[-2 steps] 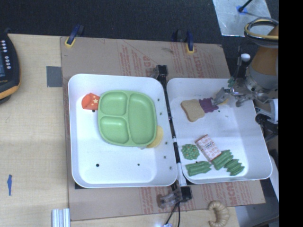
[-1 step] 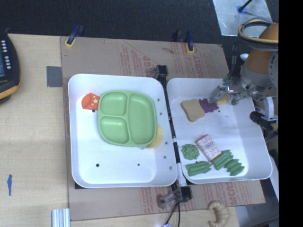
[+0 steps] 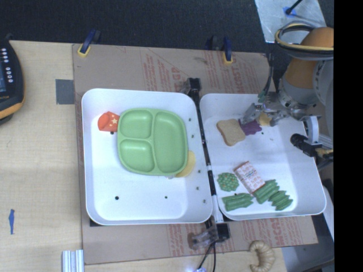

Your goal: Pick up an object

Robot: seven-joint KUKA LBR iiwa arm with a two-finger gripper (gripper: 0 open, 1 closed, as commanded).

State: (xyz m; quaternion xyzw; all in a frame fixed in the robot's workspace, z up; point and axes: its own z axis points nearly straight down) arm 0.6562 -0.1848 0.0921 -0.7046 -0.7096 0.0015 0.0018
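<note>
Over the right bin's far edge the gripper hangs low, reaching in from the right under the grey arm with its orange band. Whether its claw is wide or narrow I cannot tell. A purple piece sits right at its tip, touching or just under it, and a small yellow bit lies beside that. Just left of the purple piece rests a tan toast slice. Nearer in the same bin lie a red-and-white packet, a round green cluster to its left, and green pods along the near edge. On the left, the left bin holds a green 3-part plate, a red piece at its far-left side and a yellow piece peeking out at its near-right corner.
</note>
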